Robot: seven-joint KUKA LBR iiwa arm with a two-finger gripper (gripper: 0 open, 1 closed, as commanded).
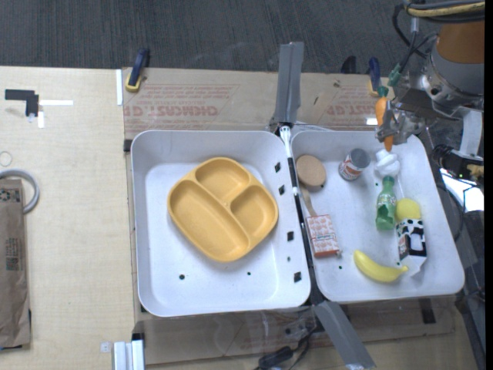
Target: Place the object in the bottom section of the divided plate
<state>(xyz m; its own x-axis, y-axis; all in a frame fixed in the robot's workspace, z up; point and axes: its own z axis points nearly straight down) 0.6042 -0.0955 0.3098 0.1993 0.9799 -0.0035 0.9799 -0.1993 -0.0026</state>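
Gripper at the right bin's far edge; opening impossible to tell. Divided plate well off leftward, bottom section nearest the camera.

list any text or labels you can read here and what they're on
"CHEMCYL GE", red, upside down and partly cut off: cardboard sheet behind the bins.
Print on the small red-and-white packet: too small to read.
Black-and-white carton: markings unreadable.
Brown paper bag: print too blurred.
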